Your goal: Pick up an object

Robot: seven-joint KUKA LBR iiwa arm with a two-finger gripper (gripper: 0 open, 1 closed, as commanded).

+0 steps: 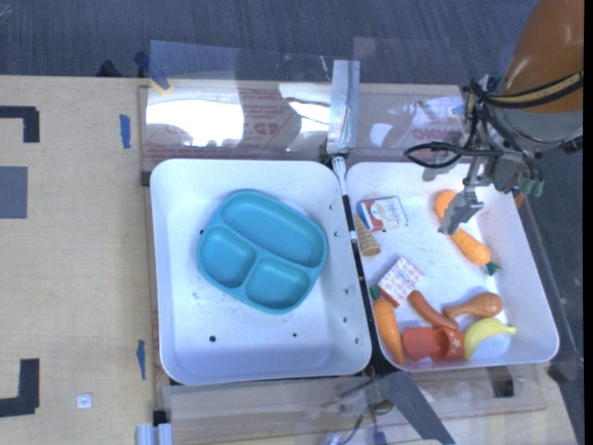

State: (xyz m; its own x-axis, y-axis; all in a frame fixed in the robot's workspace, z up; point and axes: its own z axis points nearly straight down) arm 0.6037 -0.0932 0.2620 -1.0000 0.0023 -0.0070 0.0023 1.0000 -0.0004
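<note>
My gripper hangs over the back right part of the right bin. It sits just above an orange carrot with a green tip, beside an orange rounded piece. Nothing is seen lifted. Further left in that bin lie a small white, blue and red carton, a brown cork-like piece and a red-and-white packet. Along the front lie a second carrot, a sausage, a red cup, a brown drumstick and a yellow banana.
The left bin holds a blue divided plate. A clear plastic wall with a taped metal post stands behind both bins. Cables hang from the wrist over the right bin's back edge.
</note>
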